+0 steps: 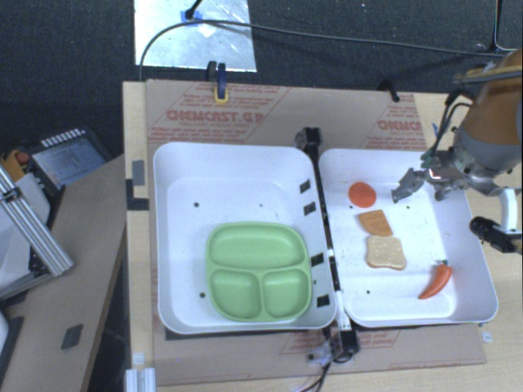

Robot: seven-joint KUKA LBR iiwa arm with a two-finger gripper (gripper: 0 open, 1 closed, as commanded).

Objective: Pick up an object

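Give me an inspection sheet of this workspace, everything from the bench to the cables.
Surface: bench under a printed sheet, bearing left bin and right bin side by side.
Job's things: in the right bin, red round piece, orange slice, toast slice, red-orange pepper, all apart.
Clutter: green divided tray in the left bin.
Grippers: gripper above the right bin, right of the round piece, nothing between its fingers.
Cables: black cable beyond the bench.
Surroundings: metal plate, dark floor.
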